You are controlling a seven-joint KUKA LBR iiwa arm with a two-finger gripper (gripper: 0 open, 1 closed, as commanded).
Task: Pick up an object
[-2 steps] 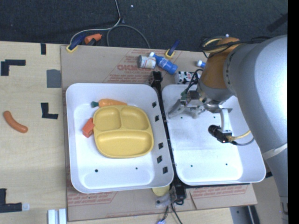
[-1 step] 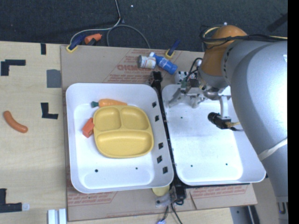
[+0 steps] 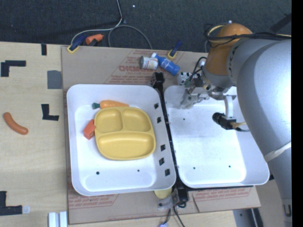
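— Over the far-left corner of the right bin [image 3: 215, 174] is where the jaws [image 3: 189, 98] sit, low above bare white floor near the wall shared with the left bin [image 3: 75, 126]. Whether they are released or clenched cannot be told; the view is too small and cluttered there, and nothing can be seen caught in them.

— So where is something worth picking?

— All of it lies to the left, across the divider. A yellow sectioned plate [image 3: 125, 132] rests in the middle of the left bin. Tucked against its far rim is an orange carrot [image 3: 113, 104], long axis running left to right, roughly parallel to the bin's far wall. A shorter orange-red piece [image 3: 89, 129] touches the plate's left edge, its length running nearly front to back.

— Which is closer to the arm [image 3: 265, 93]?

— The carrot, by judgement. It lies left of the jaws and only slightly nearer the front, so the reach is mostly a sideways crossing of the divider. The orange-red piece is farther, beyond the plate.

— Any trouble expected?

— Likely the plate rim: the carrot lies right against it, so closing across its narrow width means one side slips between carrot and plate. A sausage-like toy [image 3: 15, 123] sits out on the surface, well apart from both bins.
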